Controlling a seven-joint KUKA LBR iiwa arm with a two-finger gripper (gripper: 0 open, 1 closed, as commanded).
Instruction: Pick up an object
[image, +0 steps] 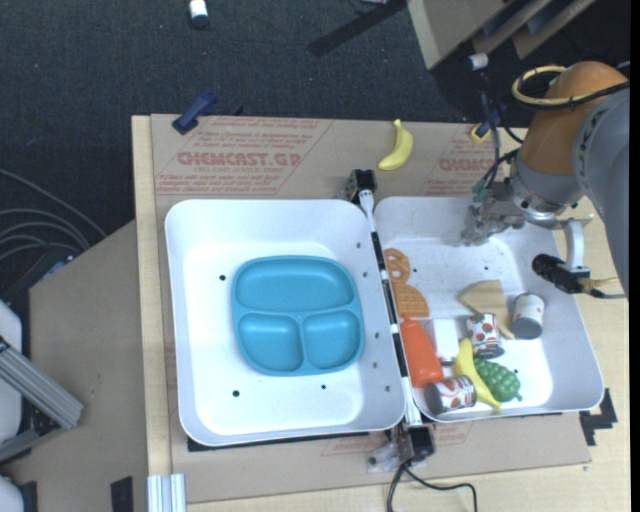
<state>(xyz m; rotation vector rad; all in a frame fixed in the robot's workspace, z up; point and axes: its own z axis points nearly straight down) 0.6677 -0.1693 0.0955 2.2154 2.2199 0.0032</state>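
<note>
Two white bins on a bench board printed "CHEMCAST GP", the arm over the right bin's far end.

The board (250, 150) carries that red lettering twice, the right copy partly hidden. The left bin (190, 300) holds a blue three-compartment tray (297, 312). The right bin (560, 370) holds toy food crowded at its near end: an orange carrot-like piece (420, 352) along the left wall, a tan bread slice (487, 296), a pretzel (396, 264), a yellow banana (468, 368) touching a green bumpy piece (498, 381), a grey cup (527, 314) and two small cans (486, 335) with red labels too small to read. A second banana (397, 148) lies on the board beyond the bins. The gripper (487, 222) hangs over bare bin floor, apart from the toys; its opening cannot be told.
</note>
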